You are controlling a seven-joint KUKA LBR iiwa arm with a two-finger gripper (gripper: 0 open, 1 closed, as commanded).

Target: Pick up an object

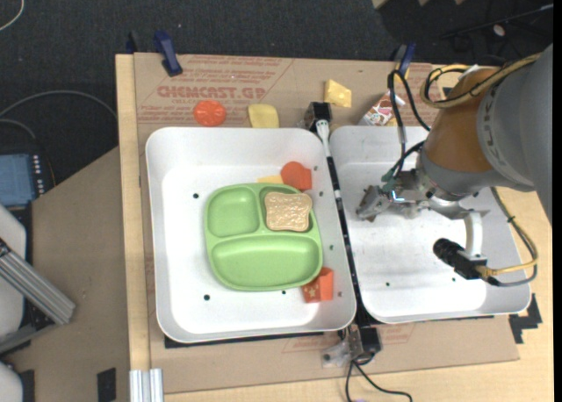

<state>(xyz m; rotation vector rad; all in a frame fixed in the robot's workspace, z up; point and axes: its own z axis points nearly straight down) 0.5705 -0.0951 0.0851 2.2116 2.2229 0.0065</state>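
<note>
In the left bin (171,242) lies a green divided plate (259,255) with a slice of toast (288,211) in its upper right compartment. A red-orange piece (297,175) rests against the plate's upper right edge, and an orange block (320,286) sits at its lower right corner. My gripper (373,204) hangs low over the left part of the right bin (421,295), close to the wall between the bins. The grey arm with its orange band (457,137) comes in from the right. I see nothing in the gripper.
On the cardboard behind the bins lie an orange round item (209,112), a yellow piece (262,116), a yellow wedge (337,92), a small black object (318,115) and a red-and-white item (379,113). Blue clamps (167,52) hold the board's far edge. A cable (492,273) loops over the right bin.
</note>
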